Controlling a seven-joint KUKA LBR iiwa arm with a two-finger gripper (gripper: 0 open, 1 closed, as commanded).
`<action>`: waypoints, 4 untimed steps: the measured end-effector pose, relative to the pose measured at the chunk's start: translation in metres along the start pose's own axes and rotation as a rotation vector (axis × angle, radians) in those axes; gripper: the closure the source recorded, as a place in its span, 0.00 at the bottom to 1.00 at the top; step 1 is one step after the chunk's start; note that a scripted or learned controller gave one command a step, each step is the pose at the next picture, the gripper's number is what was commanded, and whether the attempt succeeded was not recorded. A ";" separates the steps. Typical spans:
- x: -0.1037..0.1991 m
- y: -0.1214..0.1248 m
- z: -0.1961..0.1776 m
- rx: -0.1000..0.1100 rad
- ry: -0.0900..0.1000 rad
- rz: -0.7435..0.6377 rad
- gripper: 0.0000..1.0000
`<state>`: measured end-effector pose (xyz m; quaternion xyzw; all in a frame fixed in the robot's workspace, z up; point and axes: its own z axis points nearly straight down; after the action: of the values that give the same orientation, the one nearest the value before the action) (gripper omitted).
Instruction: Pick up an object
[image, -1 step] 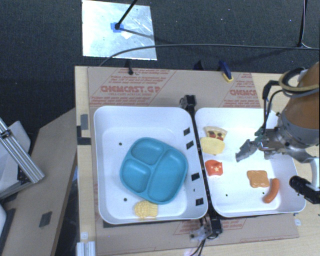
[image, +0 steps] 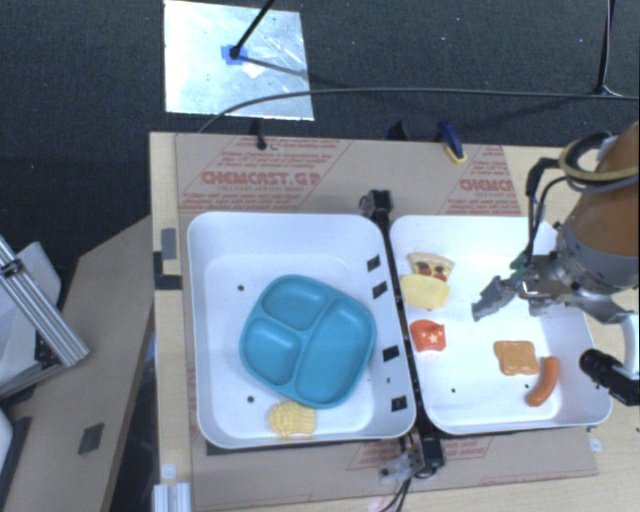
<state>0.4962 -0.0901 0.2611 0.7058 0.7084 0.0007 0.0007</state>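
Your candidates sit in the right-hand shallow white bin (image: 470, 420). They look like small plastic toy foods: light, stiff, smooth-skinned, so likely slippery under hard fingertips, not fragile.

Along that bin's left wall, from the far end toward the near end:
- flat pizza-slice piece with red dots (image: 431, 266)
- pale yellow lumpy piece (image: 425, 291), touching or just below the slice
- small red blocky piece (image: 428, 336)

Toward the near right corner lie a flat orange toast-like square (image: 515, 357) and an orange sausage-shaped piece (image: 542, 381) just beside it, tilted.

My read:
- The sausage is the easiest: pinch it across its narrow middle.
- The red block is chunky enough for a side pinch.
- The toast and pizza slice are flat and low, so you'd have to catch their edges. Expect slips.

The claw (image: 492, 298) hangs over the middle of the right bin, between the yellow piece and the toast, pointing toward the left wall. Nothing visible between its tips and it doesn't look to touch any item. How wide it's spread I can't tell; the tips blur together at this angle.

The left white bin (image: 215, 300) holds a blue three-compartment plastic plate (image: 308, 340) in its middle and a yellow corn-cob toy (image: 291, 419) at its near edge, just beside the plate. Both bins rest on a brown cardboard-covered worktop (image: 300, 170).
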 end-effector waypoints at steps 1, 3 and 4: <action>-0.003 0.000 0.042 0.005 0.001 0.003 0.00; -0.006 -0.003 0.148 0.006 0.001 0.003 0.00; -0.006 -0.001 0.134 0.000 0.000 0.002 1.00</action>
<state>0.4954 -0.0965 0.1275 0.7066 0.7076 0.0007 0.0008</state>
